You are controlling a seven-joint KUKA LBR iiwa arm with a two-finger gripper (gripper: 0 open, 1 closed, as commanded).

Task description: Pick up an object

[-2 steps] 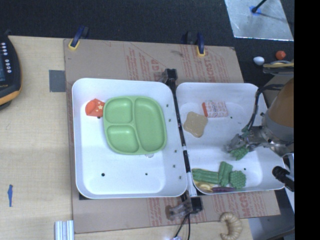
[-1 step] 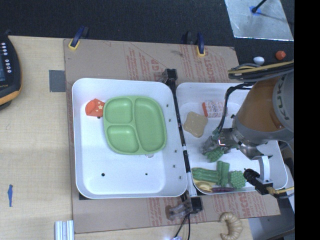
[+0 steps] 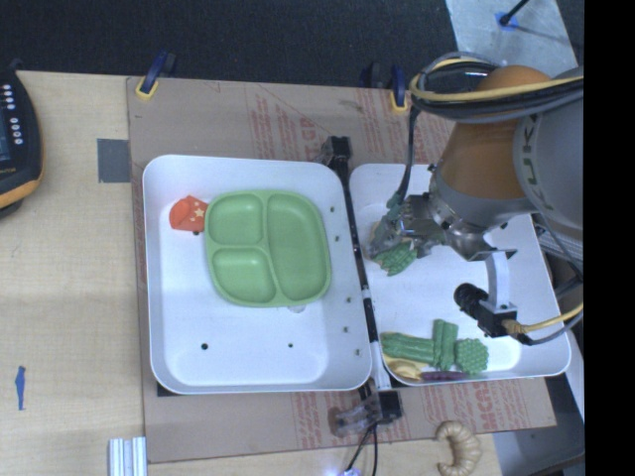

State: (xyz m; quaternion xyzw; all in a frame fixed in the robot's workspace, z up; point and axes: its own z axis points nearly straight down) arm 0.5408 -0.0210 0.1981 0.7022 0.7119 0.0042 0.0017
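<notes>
I have the pincer (image 3: 395, 238) down in the right bin (image 3: 531, 360), near its left wall, and a small green object (image 3: 398, 259) sits right at the fingertips; I cannot tell from this angle whether the fingers are wide or closed, or whether the piece is truly between them. More green pieces (image 3: 437, 346) lie heaped at the bin's near edge beside a yellow item (image 3: 402, 369), well apart from the tool. The left bin (image 3: 179, 355) carries a green divided tray (image 3: 268, 247) and a red toy (image 3: 188, 213). To do this well, I would centre over the small green piece, close firmly, then lift straight up, staying clear of the bin wall.
</notes>
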